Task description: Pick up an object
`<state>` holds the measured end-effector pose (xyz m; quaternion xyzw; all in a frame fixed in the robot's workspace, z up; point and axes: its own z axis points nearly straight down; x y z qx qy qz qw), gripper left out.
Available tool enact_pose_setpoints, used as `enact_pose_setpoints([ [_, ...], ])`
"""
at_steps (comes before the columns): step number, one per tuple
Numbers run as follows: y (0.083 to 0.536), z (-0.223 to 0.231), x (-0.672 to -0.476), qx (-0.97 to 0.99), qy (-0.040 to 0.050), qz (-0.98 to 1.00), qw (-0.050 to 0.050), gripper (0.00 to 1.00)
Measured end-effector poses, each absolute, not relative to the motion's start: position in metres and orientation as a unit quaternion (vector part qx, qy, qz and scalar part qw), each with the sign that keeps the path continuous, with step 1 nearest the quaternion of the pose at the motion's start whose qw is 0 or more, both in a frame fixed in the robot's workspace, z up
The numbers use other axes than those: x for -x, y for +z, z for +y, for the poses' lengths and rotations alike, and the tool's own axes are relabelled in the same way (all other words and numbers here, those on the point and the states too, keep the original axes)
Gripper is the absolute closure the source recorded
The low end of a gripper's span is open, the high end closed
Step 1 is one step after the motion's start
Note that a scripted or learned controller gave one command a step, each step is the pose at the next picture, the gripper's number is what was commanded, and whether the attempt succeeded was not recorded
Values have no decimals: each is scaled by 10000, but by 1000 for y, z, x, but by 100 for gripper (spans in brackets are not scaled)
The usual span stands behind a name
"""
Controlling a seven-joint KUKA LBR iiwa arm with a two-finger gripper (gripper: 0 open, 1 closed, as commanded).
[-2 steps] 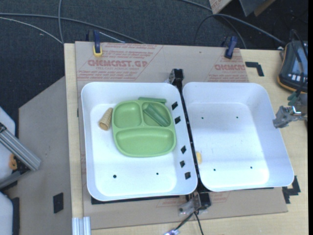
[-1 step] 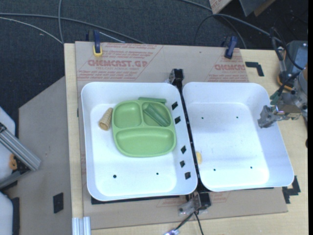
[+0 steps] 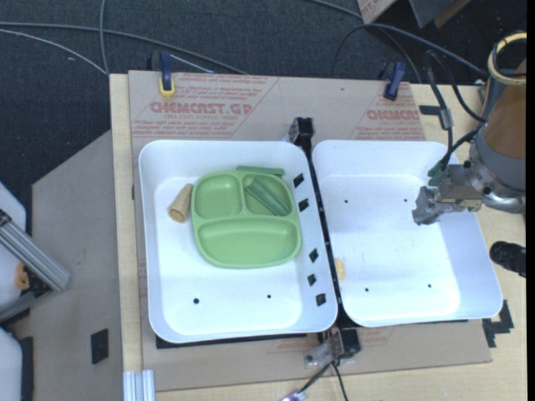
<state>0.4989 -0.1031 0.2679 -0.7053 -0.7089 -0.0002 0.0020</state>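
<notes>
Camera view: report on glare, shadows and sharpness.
Camera view: even, soft light; the white bins look bright but keep their edges; the green plate is crisp with a faint shadow; the gripper looks slightly soft, so its fingers are hard to read.

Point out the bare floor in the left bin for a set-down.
The left bin has bare floor along its near wall, below the green plate. It is crowded at the plate's left edge, where the cone lies.
</notes>
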Motion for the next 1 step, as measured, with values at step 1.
enact_pose_setpoints([
  [1,265,-48,-506,7047,-4,-7095,17,100],
])
